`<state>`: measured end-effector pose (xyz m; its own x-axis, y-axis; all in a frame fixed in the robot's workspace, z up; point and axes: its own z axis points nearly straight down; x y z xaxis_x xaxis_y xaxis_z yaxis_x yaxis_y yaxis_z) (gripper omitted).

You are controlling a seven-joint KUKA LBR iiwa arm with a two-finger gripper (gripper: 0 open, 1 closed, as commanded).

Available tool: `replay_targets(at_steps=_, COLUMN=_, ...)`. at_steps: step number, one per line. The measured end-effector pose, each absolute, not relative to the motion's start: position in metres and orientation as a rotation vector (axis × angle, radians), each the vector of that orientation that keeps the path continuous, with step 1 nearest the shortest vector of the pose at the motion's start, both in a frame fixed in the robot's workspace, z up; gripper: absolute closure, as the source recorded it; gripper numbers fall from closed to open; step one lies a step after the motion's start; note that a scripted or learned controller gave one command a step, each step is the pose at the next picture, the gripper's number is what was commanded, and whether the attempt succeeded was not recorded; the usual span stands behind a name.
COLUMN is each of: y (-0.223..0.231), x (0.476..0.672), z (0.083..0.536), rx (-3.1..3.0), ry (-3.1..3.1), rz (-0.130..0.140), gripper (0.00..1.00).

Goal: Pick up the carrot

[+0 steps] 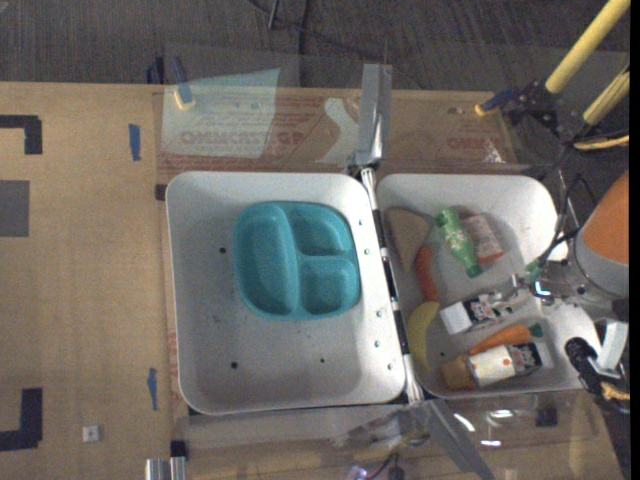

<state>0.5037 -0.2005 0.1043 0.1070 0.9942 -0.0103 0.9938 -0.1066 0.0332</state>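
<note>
two white bins sit side by side on the tabletop (80, 268); the left bin (200, 368) holds a teal divided plate (297, 259). the carrot (503, 336) lies in the right bin (520, 193), near its front, between a small white carton (478, 311) and a bottle (495, 365). the claw (533, 280) hangs over the bin's right side, apart from the carrot, and i cannot tell its state.

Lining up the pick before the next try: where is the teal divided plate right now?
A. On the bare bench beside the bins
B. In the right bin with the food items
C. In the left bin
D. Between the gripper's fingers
C: the teal divided plate lies flat inside the left bin, while the carrot lies in the right bin.
</note>
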Motion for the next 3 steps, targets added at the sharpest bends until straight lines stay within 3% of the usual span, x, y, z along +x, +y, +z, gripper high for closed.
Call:
replay_targets(at_steps=1, y=-0.196, x=0.494, z=0.124, rx=2.467, ry=1.941, rz=0.0, gripper=0.0)
replay_targets(at_steps=2, y=-0.206, x=0.487, z=0.113, rx=2.36, ry=2.054, rz=0.023, gripper=0.0)
replay_targets(at_steps=3, y=-0.191, x=0.496, z=0.105, rx=2.361, ry=2.02, rz=0.023, gripper=0.0)
